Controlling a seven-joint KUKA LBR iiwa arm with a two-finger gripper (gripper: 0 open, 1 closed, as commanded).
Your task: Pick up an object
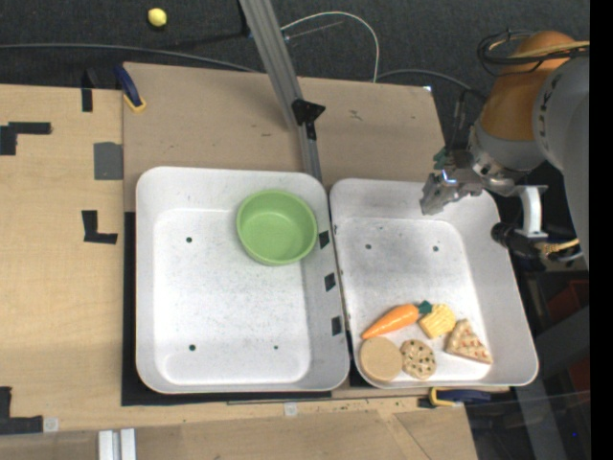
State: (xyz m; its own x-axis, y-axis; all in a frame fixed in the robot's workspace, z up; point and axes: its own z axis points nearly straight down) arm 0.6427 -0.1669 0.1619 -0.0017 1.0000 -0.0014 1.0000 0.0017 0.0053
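Two shallow white bins sat side by side on the surface (220,132), and we saw them from above at a slant. The left bin (163,286) held a green bowl (277,226), upright, near its far edge and toward the wall it shared with its neighbour. The right bin (402,247) carried a cluster of toy foods in its near corner: an orange carrot (391,320) lying at a slant, a yellow corn piece (438,319) just beside the carrot's leafy end, a pizza slice (468,342) near the right wall, a chocolate-chip cookie (418,358), and a plain tan round disc (380,359) touching the cookie on its left.

We saw the arm (525,94) reaching in from the right, its orange band showing above the wrist. The end effector (442,195) hung over the far rim of the right bin, well apart from the food cluster, and nothing showed between its fingers. We could not tell whether it stood apart or together, since the tip was small and blurred.

A grey metal pole (278,65) crossed the surface at a slant above the seam between the bins. A small yellow ball (157,16) lay on the dark floor beyond the surface.
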